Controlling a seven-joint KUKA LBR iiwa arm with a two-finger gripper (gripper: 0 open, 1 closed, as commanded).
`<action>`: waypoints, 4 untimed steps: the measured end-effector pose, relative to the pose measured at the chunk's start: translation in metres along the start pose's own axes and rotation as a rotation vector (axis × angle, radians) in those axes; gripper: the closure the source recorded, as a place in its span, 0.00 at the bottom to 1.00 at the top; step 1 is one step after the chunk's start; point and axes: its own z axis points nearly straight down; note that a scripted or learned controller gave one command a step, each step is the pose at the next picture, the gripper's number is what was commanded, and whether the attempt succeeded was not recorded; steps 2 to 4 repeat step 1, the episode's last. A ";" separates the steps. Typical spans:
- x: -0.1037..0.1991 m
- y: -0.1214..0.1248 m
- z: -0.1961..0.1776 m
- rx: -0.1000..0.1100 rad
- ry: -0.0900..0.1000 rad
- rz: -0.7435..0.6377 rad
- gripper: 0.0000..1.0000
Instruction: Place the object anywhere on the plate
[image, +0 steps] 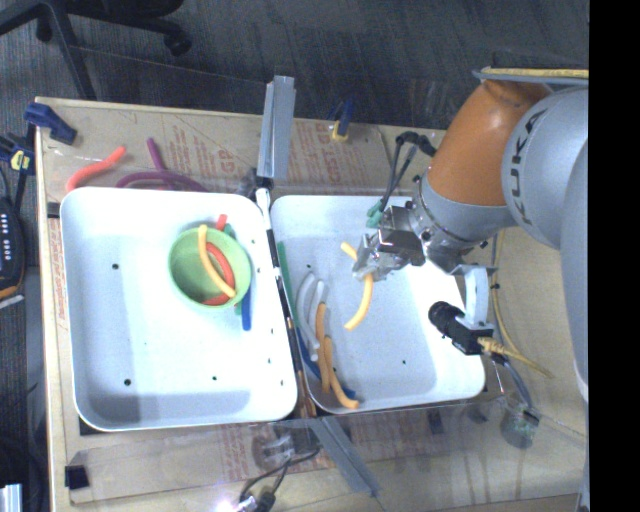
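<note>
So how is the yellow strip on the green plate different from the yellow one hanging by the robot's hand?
The yellow strip on the plate lies in the left bin, across the green plate. The hanging yellow strip dangles under the gripper over the right bin. Both are thin, yellow and bendy-looking.

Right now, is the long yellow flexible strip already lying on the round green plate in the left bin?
No: the yellow strip hangs at the gripper over the right white bin, apart from the green plate.
</note>
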 end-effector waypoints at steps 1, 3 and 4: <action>0.000 0.000 0.000 0.000 0.000 0.000 0.00; 0.000 0.000 0.000 0.000 0.000 0.000 0.00; 0.000 0.000 0.000 0.000 0.000 0.000 0.00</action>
